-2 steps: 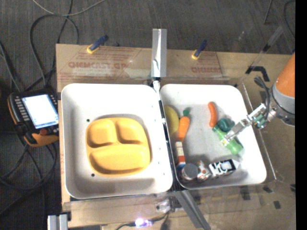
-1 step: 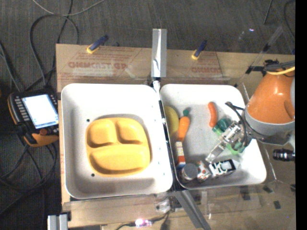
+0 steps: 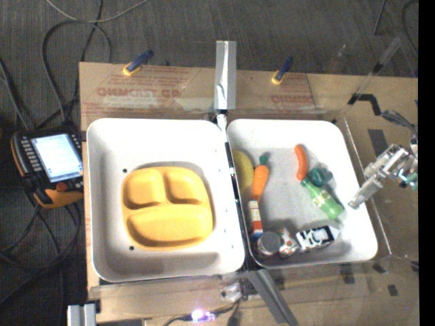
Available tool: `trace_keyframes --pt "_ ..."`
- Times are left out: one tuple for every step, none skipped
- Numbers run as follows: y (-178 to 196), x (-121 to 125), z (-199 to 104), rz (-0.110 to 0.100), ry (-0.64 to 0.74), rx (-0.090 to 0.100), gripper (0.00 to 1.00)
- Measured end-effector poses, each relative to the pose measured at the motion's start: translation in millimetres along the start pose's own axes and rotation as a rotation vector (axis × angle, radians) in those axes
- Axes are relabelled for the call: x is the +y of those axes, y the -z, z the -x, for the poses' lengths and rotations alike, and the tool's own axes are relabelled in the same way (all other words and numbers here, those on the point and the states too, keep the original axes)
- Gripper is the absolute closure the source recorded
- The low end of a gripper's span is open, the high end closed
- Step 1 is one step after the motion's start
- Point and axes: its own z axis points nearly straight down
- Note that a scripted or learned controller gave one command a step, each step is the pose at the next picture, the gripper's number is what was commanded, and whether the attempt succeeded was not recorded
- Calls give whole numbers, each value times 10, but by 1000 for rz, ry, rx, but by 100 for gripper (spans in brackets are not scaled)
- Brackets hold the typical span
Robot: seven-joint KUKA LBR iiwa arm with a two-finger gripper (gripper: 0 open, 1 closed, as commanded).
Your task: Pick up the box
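Observation:
The box (image 3: pixel 317 238) is small and black with white markings. It lies flat near the front edge of the right bin (image 3: pixel 353 148), next to a can (image 3: pixel 269 243). My gripper (image 3: pixel 361 193) reaches in from the right and hangs over the right bin's right rim, above and to the right of the box and well apart from it. Nothing shows in its grasp.
The right bin also holds a green bottle (image 3: pixel 322 192), an orange sausage shape (image 3: pixel 300 161), a carrot (image 3: pixel 259 178), a banana (image 3: pixel 242 170) and a small white and red tube (image 3: pixel 255 217). A yellow divided tray (image 3: pixel 168 206) lies in the left bin (image 3: pixel 102 182).

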Motion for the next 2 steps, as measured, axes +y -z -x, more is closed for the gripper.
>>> trace_keyframes --pt "-142 145 0 0 -114 3 0" --pt "-141 145 0 0 -114 3 0"
